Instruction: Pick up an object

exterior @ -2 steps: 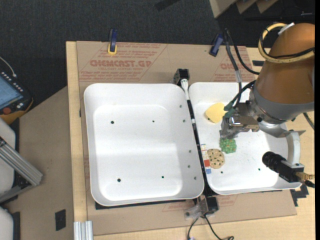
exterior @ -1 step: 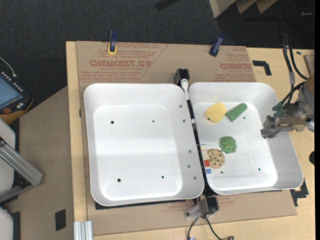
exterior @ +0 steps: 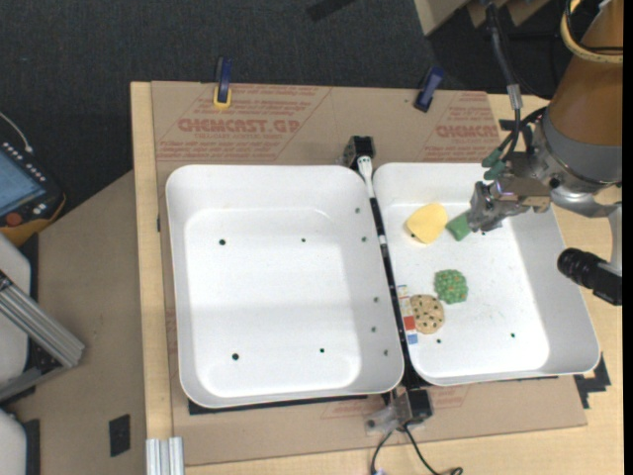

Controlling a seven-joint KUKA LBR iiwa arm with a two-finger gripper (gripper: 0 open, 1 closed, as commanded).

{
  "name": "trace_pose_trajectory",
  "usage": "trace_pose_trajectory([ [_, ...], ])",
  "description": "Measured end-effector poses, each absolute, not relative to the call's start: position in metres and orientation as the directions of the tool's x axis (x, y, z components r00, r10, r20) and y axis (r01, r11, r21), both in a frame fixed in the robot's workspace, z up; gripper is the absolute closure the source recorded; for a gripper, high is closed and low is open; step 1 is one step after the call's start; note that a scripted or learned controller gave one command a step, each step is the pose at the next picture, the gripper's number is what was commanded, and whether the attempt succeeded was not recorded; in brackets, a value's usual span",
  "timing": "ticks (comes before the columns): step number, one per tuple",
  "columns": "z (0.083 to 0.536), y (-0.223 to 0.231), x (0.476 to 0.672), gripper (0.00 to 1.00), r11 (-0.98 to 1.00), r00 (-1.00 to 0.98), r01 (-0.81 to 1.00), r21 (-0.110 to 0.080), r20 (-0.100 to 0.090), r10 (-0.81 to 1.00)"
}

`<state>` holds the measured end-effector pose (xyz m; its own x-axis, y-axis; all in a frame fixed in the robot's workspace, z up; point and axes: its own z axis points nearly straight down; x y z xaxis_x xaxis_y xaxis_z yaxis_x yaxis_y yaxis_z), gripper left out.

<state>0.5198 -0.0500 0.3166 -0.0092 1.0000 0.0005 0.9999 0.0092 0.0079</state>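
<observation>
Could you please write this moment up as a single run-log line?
arm: over right bin | gripper: low, at green block | nearby: yellow piece, green ball, cookie | grasp: unconfirmed

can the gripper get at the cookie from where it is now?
Probably yes. The cookie lies flat in the right bin, apart from the green ball, with nothing over it. The gripper hangs above the same bin, by the green block.

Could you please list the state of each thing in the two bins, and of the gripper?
yellow piece: lying in the right bin
green block: at the gripper tip
green ball: lying loose
cookie: lying flat
left bin: level on the bench
</observation>
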Motion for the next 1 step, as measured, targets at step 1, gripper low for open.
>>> trace_pose_trajectory([
  [1, 0.2418, -0.0774, 0.4808, 1.0, -0.004, 0.004, 1.0, -0.01, 0.001, 1.0],
])
